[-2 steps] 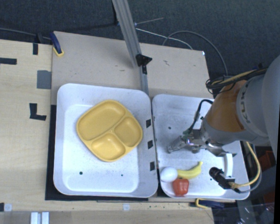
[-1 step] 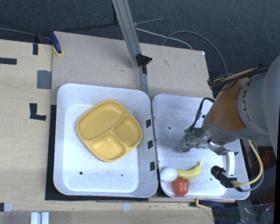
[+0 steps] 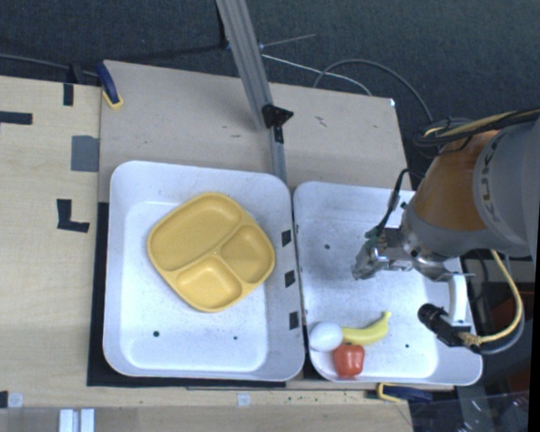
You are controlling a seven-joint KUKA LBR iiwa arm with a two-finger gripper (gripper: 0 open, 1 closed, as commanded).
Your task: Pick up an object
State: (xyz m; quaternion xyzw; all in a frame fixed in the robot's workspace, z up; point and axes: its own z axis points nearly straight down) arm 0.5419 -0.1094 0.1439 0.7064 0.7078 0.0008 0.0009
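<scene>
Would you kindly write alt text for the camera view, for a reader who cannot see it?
A grey and orange robot arm reaches from the right, its gripper above the bare middle of the right white bin. A banana, a white egg and a red pepper cluster at that bin's near edge. The left white bin holds a yellow divided plate.

overhead camera – slanted down | both bins (image 3: 122, 247) framed | arm (image 3: 472, 191) entering right
</scene>
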